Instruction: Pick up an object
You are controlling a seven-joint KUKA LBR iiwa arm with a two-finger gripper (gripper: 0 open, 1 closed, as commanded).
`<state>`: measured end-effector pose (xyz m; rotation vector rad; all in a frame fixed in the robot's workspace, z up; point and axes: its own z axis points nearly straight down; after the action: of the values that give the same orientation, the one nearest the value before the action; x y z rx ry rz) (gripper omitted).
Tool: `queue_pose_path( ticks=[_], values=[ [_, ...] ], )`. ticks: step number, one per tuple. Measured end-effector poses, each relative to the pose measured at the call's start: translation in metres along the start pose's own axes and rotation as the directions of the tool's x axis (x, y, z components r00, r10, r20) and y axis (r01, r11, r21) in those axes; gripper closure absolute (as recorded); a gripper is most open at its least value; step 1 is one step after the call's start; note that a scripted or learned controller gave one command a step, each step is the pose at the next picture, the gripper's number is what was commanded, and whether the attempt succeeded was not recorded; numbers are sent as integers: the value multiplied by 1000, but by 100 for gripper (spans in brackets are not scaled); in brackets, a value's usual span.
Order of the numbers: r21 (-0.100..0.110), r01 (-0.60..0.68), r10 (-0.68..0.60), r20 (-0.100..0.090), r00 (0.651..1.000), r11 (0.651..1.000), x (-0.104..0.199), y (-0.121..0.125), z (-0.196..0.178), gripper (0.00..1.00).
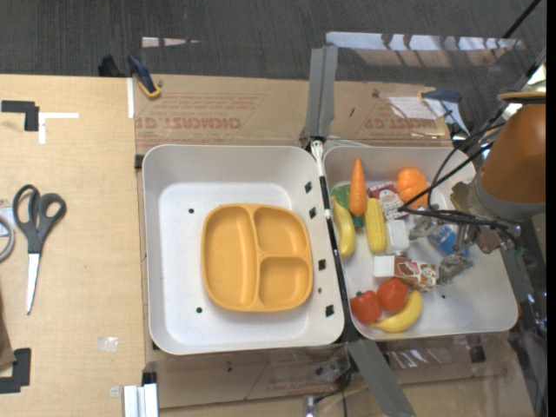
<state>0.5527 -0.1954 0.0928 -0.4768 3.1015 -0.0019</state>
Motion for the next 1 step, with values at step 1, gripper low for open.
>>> queue_pose_path(
  ticks=[1],
  values=[
    [-1, -165, 165, -1, 986, 986, 48, 29, 0, 0]
  ],
)
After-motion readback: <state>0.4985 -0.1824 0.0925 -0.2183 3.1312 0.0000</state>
